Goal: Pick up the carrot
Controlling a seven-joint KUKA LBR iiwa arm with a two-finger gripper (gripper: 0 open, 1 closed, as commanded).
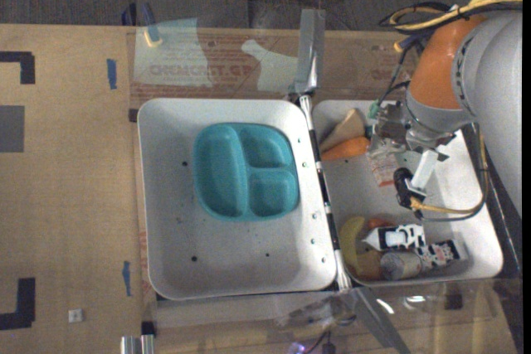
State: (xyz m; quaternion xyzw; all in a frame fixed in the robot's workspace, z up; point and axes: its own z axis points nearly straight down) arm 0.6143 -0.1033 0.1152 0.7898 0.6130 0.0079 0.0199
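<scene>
Carrot (346,148) lying in right bin (489,253), tool (383,147) just beside; tool opening indiscernible.

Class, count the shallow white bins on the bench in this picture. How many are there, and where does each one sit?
2. The left bin holds a teal divided plate. The right bin holds the carrot and other items, partly hidden by the arm.

You've got a teal sectioned plastic plate (246,171) in the left white shallow bin (166,244). In the right white shallow bin (485,249): orange tapered carrot (347,148), tan wedge (351,126) just beyond it, yellow rounded piece (355,244) at the near side, black-and-white patterned carton (397,239). The arm is grey with an orange band (440,66). The tan bench top (66,178) has black corner marks and blue tape bits.
</scene>
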